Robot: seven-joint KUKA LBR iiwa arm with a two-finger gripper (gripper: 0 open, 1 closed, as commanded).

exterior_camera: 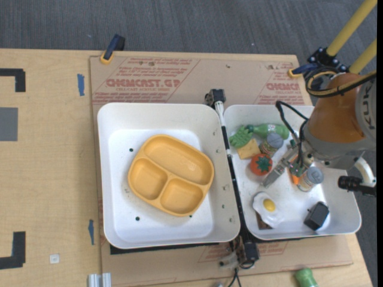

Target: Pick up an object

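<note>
The right bin [353, 217] holds several toy foods. A red tomato [261, 164] lies near its middle, with a yellow cheese wedge [248, 150] and a green leafy piece [241, 137] behind it. At the front lies a fried egg [267, 206], and a black block [316, 215] sits at the front right. My gripper [286, 169] is down inside this bin, just right of the tomato and beside a silver can [310, 177] and a small orange piece [296, 172]. The arm's orange band [338, 121] hangs over the bin's right side and hides what is under it.
A yellow three-part plate [170, 175] lies in the left bin [111, 160]. A long green vegetable [268, 128] and a grey round piece [274, 140] sit at the right bin's back. Black cables loop near the arm [284, 109]. A green object [305, 276] lies off the bench's front.
</note>
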